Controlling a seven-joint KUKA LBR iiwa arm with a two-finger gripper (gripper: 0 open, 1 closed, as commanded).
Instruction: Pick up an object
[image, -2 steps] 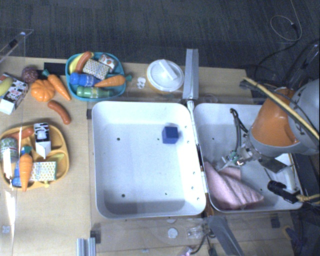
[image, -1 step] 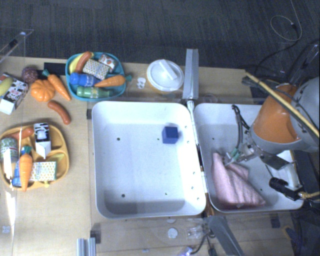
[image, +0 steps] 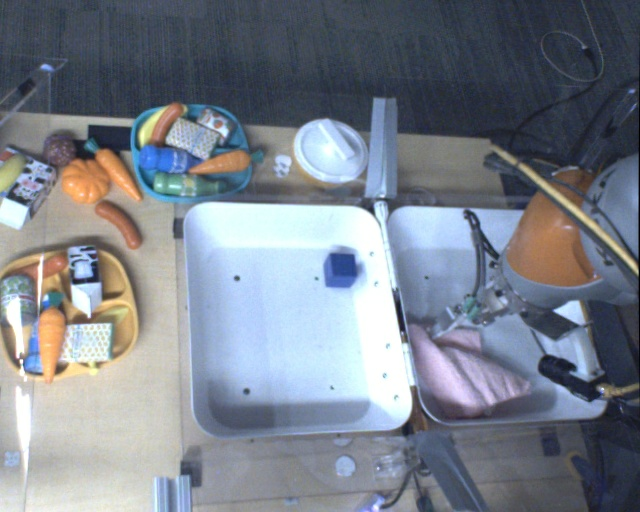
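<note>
From above, my pincer (image: 468, 312) hangs low in the right shallow white bin (image: 440, 235), at the upper edge of the crumpled pink cloth (image: 462, 372); its grip I cannot tell. A small blue cube (image: 341, 268) sits upper right in the left white bin (image: 260, 330).

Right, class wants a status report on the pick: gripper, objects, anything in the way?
Gripper low in right bin, over pink cloth; grasp not confirmed. Blue cube alone in left bin. Nothing blocking.

Robot lab; bench (image: 120, 400) with white bins (image: 290, 400)
</note>
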